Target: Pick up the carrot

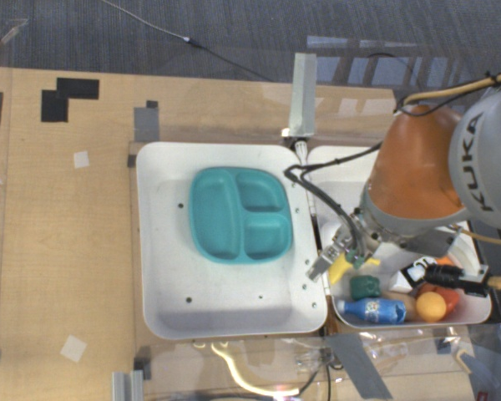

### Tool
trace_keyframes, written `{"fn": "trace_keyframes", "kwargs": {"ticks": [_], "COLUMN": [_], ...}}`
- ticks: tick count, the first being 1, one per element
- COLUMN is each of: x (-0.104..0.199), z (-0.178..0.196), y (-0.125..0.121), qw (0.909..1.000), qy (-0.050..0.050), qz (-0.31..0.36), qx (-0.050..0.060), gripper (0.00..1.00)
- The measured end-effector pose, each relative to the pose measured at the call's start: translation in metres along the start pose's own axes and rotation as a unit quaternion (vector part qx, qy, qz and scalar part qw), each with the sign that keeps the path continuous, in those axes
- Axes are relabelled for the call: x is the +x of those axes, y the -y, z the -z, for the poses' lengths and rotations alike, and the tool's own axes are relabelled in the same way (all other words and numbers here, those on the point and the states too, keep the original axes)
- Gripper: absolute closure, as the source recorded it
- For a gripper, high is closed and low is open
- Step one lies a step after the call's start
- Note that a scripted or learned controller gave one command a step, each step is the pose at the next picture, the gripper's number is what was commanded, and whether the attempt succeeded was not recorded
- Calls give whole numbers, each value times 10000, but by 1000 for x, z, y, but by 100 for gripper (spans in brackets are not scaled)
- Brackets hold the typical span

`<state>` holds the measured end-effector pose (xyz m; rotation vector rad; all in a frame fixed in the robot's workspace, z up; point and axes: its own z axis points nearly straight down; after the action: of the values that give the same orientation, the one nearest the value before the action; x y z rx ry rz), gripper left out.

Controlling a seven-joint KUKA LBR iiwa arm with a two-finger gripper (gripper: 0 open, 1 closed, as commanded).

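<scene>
Seemingly the arm [426, 174] reaches low over the right bin [476, 314], its gripper [334, 257] at the bin's left wall, just above a yellow piece [342, 268]. Whether the jaws are open or closed I cannot tell from this slant. The carrot [452, 294], as best I can judge, is the reddish-orange shape at the bin's near right, beside an orange ball [432, 306] and well apart from the gripper. A green piece [366, 286] and a blue bottle [376, 311] lie between them, so the toys are crowded along the near wall. The left bin [163, 307] holds a teal plate [238, 214], likely kept clear of the picking.
</scene>
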<state>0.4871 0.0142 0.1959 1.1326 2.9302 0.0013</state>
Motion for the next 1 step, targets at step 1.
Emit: {"fn": "trace_keyframes", "kwargs": {"ticks": [1], "x": [-72], "z": [-10], "y": [3], "qw": [9902], "qy": [39], "qz": [1396], "qx": [-16], "gripper": [0]}}
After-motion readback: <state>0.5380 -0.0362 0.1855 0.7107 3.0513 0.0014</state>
